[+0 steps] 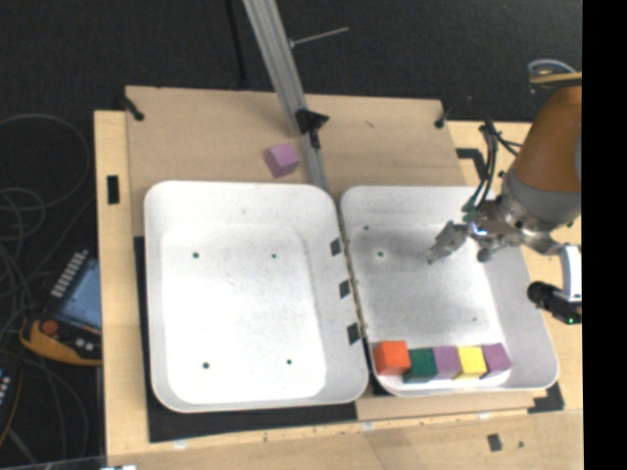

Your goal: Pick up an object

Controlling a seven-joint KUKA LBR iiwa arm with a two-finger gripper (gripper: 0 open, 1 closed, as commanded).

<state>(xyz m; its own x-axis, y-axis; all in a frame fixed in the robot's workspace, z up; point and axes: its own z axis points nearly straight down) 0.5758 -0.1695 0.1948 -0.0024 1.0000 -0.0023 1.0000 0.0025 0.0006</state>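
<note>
Tan surface [225, 135] carried two white bins side by side. Fingers [462, 246] hung over the right bin [411, 292], spread open, nothing between them. Row of blocks lay well below the fingers along that bin's near wall: orange block [393, 356], green block [422, 362], purple, yellow, purple. One more purple cube [282, 160] sat on the surface far left of the fingers, above the left bin [245, 292].

arm [549, 155] — cut off at right edge | fingers [443, 246] — blurred, spread unclear
</note>
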